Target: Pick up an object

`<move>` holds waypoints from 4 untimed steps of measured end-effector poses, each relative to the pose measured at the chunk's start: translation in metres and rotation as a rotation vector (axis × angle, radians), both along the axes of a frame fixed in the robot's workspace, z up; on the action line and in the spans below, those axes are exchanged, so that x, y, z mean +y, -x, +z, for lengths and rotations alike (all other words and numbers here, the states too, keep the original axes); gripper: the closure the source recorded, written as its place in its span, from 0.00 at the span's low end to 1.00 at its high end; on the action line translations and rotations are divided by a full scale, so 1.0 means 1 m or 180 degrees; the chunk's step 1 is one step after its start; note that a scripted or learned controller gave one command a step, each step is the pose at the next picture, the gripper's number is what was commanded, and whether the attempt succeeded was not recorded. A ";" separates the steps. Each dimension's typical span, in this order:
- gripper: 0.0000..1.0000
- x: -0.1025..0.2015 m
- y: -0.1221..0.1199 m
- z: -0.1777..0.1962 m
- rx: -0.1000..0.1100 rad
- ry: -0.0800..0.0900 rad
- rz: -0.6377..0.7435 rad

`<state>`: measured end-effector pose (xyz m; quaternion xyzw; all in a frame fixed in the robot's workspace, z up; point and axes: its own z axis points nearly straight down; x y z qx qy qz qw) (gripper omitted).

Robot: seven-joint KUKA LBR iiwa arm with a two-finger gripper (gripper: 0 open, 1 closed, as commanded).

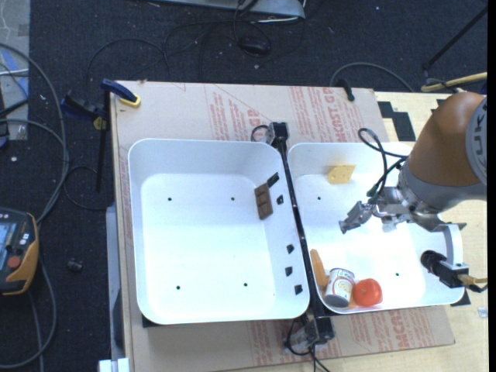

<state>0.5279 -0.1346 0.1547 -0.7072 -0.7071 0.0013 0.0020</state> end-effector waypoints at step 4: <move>1.00 -0.001 -0.001 0.071 -0.0030 0.0005 0.0003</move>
